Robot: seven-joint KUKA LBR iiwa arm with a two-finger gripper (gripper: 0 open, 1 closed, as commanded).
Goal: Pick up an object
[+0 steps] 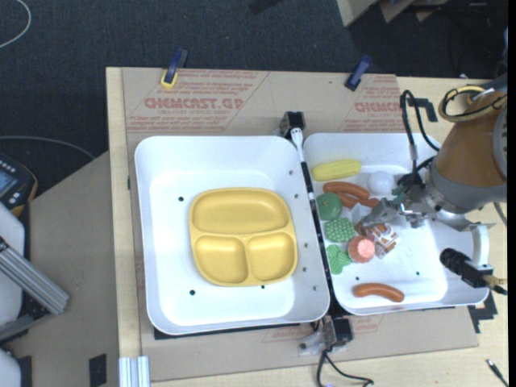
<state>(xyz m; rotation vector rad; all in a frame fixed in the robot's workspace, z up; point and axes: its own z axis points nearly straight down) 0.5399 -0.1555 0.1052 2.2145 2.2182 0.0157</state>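
Camera view: end effector (pixel 379 220) amid toys (corn (pixel 336 169), sausage (pixel 378 292)).

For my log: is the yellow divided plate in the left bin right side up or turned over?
Right side up. The yellow plate lies flat in the left bin, its three hollow compartments facing upward.

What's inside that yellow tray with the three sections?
Nothing that I can see: the yellow tray shows bare yellow in all three sections. It sits in the left bin; the bin floor beneath the tray is covered.
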